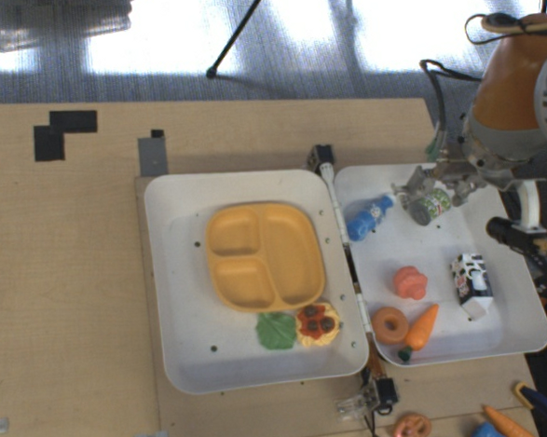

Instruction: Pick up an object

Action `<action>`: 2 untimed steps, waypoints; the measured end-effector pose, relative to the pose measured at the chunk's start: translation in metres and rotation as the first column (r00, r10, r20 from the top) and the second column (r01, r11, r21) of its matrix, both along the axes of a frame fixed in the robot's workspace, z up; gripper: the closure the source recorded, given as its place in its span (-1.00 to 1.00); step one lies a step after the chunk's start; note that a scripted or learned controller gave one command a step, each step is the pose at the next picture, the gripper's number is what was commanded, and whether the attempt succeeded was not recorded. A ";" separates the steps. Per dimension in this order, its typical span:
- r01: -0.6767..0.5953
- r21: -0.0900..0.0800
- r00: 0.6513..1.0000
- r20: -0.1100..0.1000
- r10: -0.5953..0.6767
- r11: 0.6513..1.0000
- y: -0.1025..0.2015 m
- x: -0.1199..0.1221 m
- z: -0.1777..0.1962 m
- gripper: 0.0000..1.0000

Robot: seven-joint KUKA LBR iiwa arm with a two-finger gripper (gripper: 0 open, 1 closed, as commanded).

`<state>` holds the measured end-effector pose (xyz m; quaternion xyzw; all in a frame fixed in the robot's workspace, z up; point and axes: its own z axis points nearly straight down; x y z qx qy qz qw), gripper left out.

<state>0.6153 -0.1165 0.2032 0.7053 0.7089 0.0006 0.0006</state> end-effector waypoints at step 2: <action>0.060 0.000 0.998 0.002 -0.060 0.998 -0.084 -0.039 -0.117 -1.00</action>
